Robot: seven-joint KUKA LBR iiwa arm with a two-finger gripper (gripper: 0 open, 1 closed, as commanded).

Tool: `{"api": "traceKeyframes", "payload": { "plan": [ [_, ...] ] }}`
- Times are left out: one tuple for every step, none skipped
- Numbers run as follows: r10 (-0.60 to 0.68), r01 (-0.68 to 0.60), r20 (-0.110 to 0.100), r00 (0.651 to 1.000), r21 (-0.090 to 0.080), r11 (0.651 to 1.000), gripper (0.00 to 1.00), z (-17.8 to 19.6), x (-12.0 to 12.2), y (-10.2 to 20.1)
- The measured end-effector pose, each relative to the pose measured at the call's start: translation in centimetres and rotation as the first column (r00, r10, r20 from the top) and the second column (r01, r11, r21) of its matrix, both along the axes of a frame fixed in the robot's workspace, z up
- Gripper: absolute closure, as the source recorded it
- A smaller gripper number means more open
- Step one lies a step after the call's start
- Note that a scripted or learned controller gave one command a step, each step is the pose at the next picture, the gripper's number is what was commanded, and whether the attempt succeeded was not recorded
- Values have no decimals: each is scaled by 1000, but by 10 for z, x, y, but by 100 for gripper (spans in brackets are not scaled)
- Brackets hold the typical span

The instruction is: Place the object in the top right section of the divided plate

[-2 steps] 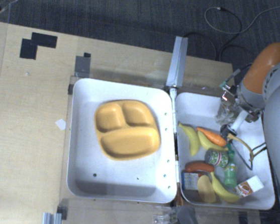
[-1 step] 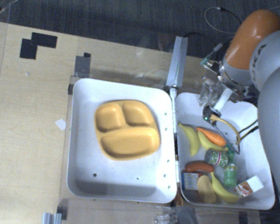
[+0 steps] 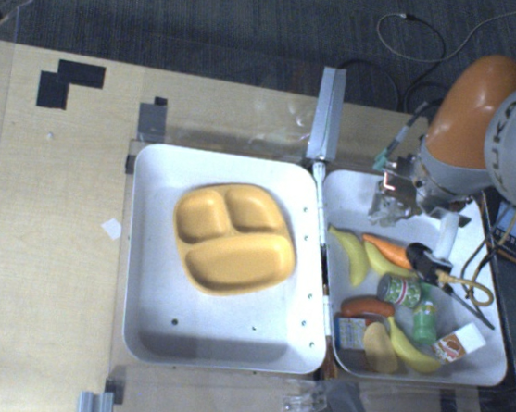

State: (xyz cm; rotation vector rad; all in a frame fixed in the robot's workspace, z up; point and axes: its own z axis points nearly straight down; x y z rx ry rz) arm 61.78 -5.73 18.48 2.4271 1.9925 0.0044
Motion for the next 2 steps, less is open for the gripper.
{"api": "traceKeyframes", "payload": {
  "plan": [
    [45, -45, 1, 999, 0, 999, 100, -91, -21, -32],
    [170, -170, 3, 985, -1, 985, 100, 1, -17, 44]
  ]
}}
